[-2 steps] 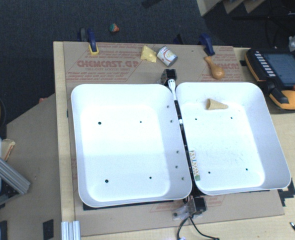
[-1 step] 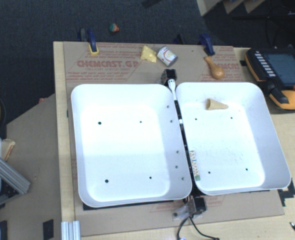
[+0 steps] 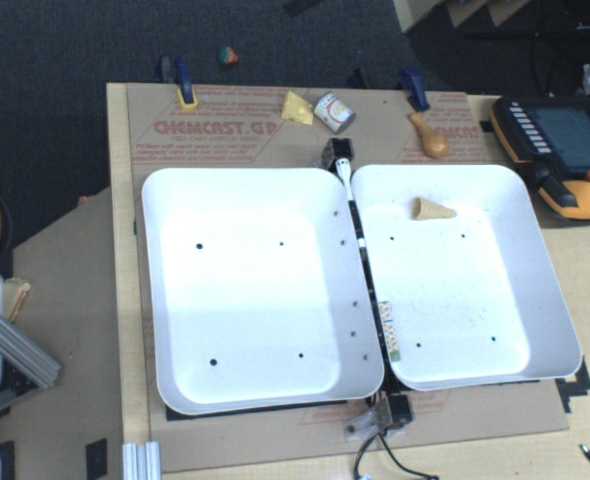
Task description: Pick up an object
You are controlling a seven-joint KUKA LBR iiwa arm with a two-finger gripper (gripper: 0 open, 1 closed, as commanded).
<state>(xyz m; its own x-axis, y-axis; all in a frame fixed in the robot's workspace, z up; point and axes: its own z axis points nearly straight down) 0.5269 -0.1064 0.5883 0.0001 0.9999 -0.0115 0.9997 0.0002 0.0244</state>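
A small tan wedge-shaped object [image 3: 432,208] lies near the far edge of the right bin [image 3: 535,268]. The left bin [image 3: 165,268] sits beside it, the two touching along a dark seam at the middle.
On the cardboard behind the bins lie a yellow piece [image 3: 297,109], a small white and grey object [image 3: 334,113] and an orange-brown pear-like object [image 3: 430,138]. Blue clamps [image 3: 184,80] hold the board's far edge. A black and yellow pendant [image 3: 560,148] sits at the right.
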